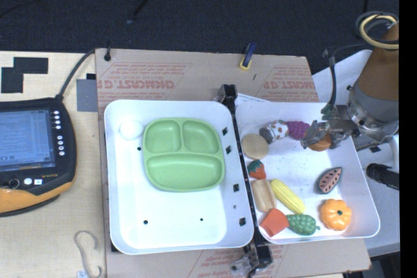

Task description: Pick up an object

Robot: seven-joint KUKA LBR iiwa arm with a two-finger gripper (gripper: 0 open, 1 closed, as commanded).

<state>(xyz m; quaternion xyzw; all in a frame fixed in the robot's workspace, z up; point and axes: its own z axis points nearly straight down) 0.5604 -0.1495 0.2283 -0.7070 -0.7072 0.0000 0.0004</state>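
My gripper point(320, 137) is low in the right bin point(365, 189), near its far right side. A small round orange fruit point(320, 144) sits between its dark fingers, which are closed on it at the level of the bin floor. Purple grapes point(298, 129) lie just left of the gripper, beside a small white-and-dark toy point(276, 131). Nearer the front lie a brown-red slice point(330, 180), an orange pumpkin point(335, 214), a yellow corn cob point(287, 196) and a green broccoli piece point(301, 224).
The right bin also holds a tan disc point(255, 146), a strawberry point(256, 170), a bun point(262, 194) and a red block point(274, 222). The left bin point(124, 205) holds a green divided plate point(183, 154) and a white ball point(130, 129). A tablet point(29, 140) lies at far left.
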